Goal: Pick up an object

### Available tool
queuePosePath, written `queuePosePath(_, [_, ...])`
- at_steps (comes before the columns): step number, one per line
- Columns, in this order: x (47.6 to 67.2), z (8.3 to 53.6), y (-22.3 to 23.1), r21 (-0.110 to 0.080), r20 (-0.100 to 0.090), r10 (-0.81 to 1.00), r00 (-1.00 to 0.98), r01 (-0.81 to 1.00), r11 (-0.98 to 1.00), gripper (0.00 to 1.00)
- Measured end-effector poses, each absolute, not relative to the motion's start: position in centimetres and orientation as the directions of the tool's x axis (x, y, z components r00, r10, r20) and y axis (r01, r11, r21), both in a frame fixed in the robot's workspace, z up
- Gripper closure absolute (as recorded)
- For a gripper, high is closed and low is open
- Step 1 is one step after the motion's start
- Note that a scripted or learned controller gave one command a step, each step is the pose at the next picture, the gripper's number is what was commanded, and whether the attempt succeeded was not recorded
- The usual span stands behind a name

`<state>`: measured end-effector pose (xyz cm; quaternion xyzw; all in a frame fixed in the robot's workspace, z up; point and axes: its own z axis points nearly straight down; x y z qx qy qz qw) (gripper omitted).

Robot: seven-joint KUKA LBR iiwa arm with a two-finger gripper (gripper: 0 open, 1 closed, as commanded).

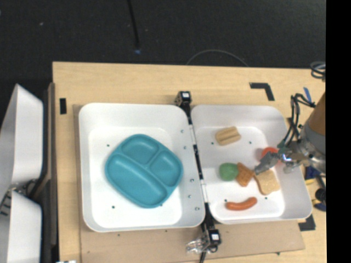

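Camera view looks down at a slant on a wooden bench (137, 75) bearing two shallow white bins side by side. Left bin (90, 201) contains a teal divided plate (143, 170), lying flat near the middle. Right bin (263, 116) contains several toy food items: a tan bread roll (227, 135) toward the far side, a green round piece (228, 171) near the centre, an orange wedge (244, 176) touching the green piece on its right, a pale slice of toast (268, 183) just beside the wedge, and a red sausage (241, 204) near the front wall. A small red item (270, 152) lies beside the gripper (270, 162). The arm (315, 122) reaches in from the right, with the gripper low over the right bin, just above the toast. Whether the gripper is released or clenched cannot be determined, and nothing can be confirmed as grasped.
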<state>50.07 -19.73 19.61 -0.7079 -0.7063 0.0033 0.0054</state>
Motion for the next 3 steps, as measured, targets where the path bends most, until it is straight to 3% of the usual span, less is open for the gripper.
queuePosePath(1, [50.4,20.3,-19.7,0.001,0.0,1.0,-0.002,1.0,0.002,0.0])
queuePosePath(2, [50.4,14.1,-20.0,-0.003,-0.001,1.0,0.001,1.0,-0.001,0.0])
queuePosePath(3, [50.7,10.5,-20.1,0.007,0.0,1.0,0.002,1.0,-0.002,0.0])
